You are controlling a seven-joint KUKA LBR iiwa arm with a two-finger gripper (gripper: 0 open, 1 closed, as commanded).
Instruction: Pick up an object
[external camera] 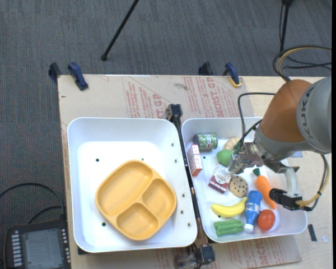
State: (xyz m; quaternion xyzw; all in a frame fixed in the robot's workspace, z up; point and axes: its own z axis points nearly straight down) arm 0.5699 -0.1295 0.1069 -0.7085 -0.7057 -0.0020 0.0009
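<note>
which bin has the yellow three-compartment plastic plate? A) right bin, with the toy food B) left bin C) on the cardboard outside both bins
B: the yellow three-compartment plastic plate lies flat in the left shallow white bin, while the yellow toy banana and other toy food sit in the right shallow white bin.

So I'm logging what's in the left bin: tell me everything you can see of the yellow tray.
The yellow tray looks like smooth moulded plastic, a rounded square with three compartments: one long, two smaller. It lies flat, turned at an angle, on the floor of the left bin, toward its near side. Nothing sits in it.
</note>
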